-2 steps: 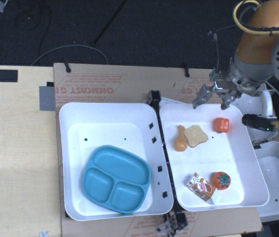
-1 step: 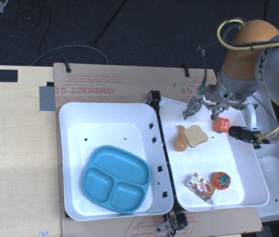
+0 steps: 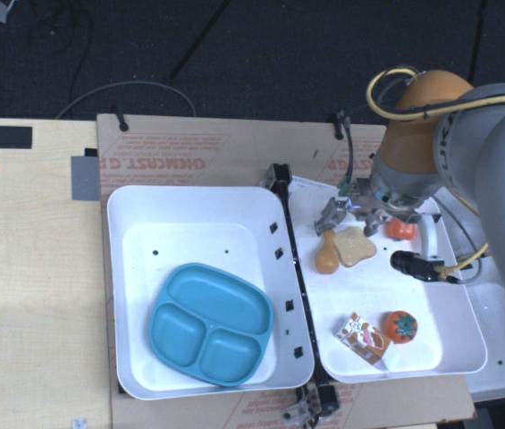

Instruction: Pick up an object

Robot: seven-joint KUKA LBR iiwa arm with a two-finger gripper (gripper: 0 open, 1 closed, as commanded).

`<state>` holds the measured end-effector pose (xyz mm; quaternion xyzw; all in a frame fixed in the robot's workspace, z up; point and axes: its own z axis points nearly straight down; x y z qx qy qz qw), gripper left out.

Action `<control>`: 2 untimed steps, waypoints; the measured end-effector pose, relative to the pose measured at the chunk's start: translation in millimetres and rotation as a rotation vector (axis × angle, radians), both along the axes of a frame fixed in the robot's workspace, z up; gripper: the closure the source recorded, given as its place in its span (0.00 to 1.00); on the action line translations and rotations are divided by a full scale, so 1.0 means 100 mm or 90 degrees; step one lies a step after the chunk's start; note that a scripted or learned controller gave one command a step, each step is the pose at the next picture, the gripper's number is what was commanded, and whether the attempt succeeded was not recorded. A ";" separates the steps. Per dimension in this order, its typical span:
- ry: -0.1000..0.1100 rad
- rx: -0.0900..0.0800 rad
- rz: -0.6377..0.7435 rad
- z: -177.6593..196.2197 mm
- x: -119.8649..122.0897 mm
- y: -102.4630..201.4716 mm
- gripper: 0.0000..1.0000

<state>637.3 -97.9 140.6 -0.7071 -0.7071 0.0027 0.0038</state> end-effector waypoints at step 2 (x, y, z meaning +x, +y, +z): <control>-0.009 -0.002 -0.001 -0.36 0.02 0.00 1.00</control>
